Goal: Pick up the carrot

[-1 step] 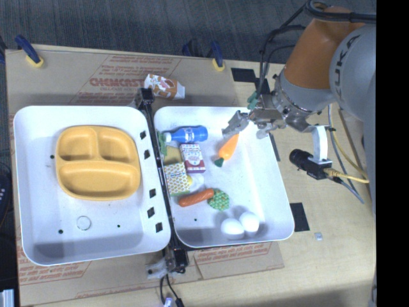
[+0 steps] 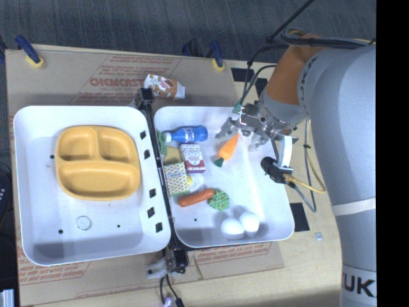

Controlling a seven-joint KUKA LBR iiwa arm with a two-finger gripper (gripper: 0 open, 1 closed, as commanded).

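1. Carrot [image 2: 228,147]: lies slantwise in the right bin [image 2: 275,217], toward its 1 o'clock corner, green tip pointing to 7 o'clock, at 3 o'clock of the blue bottle [image 2: 187,134].
2. Gripper [image 2: 246,130]: sits just at the carrot's 1 o'clock end. Jaw state: cannot tell. Contact with the carrot: cannot tell either.
3. Step in hand, by judgement: the grasp itself, with no lift confirmed.
4. Next move: calls for a firm pinch across the orange body, then a straight rise clear of the red-and-white carton [image 2: 193,158] at 8 o'clock.

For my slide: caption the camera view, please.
Gripper at a carrot in the right bin; yellow tray in the left bin.
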